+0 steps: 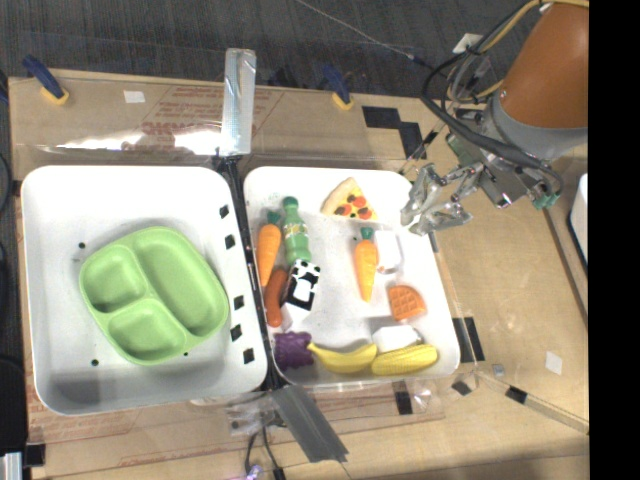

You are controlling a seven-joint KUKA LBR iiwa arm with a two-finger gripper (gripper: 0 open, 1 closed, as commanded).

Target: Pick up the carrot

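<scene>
A carrot [366, 265] with a green top lies in the middle of the right bin [430, 268], pointing toward the front. A second carrot [268, 250] lies along that bin's left wall. My gripper [432, 206] hovers over the bin's right rim near the far corner, up and to the right of the middle carrot and apart from it. Its metal fingers [415, 204] stand open with nothing between them.
The right bin also holds a pizza slice [349, 200], a green bottle [293, 230], a black-and-white piece [303, 283], a waffle [406, 302], a banana [343, 356], corn [405, 360] and purple grapes [293, 348]. A green divided plate [152, 293] sits in the left bin [40, 268].
</scene>
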